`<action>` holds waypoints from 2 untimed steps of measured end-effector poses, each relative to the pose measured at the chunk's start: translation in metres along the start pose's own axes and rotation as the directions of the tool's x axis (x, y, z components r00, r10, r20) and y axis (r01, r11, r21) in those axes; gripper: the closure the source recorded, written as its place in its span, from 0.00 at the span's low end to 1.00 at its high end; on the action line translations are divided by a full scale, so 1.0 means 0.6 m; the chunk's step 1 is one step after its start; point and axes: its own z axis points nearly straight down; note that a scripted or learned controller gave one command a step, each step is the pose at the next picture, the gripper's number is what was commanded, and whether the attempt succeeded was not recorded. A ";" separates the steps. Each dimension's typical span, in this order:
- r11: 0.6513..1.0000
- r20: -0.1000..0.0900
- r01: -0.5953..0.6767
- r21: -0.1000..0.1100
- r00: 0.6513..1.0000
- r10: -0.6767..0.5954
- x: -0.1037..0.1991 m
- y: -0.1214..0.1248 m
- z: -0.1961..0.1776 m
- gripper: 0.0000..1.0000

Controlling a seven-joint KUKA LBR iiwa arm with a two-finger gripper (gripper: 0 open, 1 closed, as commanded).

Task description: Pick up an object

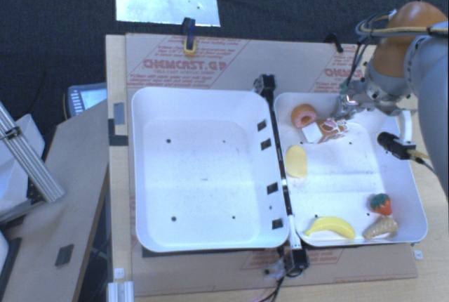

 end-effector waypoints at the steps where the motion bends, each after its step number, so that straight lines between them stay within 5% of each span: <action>1: 1.000 -0.005 -0.002 0.002 1.000 0.002 -0.004 0.000 0.000 1.00; 2: 1.000 -0.010 -0.002 0.004 1.000 0.002 -0.009 0.001 -0.003 1.00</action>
